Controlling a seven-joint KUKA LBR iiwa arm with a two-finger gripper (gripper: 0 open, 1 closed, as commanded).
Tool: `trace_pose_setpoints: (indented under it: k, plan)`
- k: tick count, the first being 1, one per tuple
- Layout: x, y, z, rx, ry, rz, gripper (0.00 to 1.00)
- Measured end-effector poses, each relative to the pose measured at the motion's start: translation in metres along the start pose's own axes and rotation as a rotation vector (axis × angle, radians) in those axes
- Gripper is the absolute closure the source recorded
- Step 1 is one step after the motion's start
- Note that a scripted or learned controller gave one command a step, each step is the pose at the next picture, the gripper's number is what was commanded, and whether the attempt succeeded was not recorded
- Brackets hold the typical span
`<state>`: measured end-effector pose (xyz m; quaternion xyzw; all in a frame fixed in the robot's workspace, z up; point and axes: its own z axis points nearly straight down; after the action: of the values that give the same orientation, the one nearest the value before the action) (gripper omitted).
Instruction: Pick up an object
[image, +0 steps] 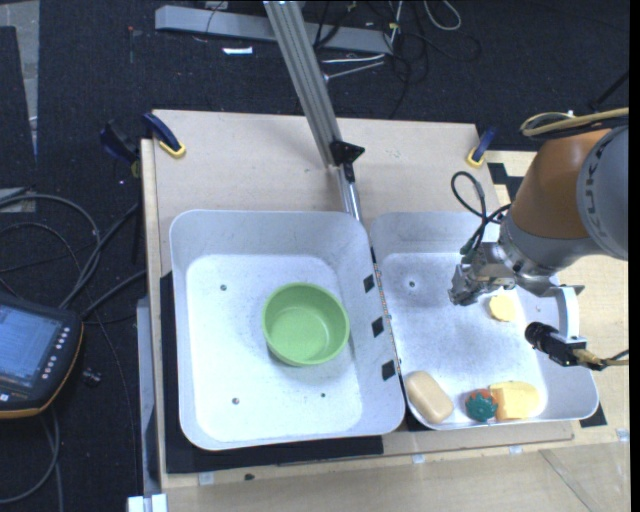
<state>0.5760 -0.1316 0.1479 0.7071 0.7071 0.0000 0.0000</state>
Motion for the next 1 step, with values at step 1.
trace_pose_setpoints:
  k: [1]
  plan:
    - [-0.0067, 0.0026, -0.0602, -0.005, -0.001, 0.000, 1.00]
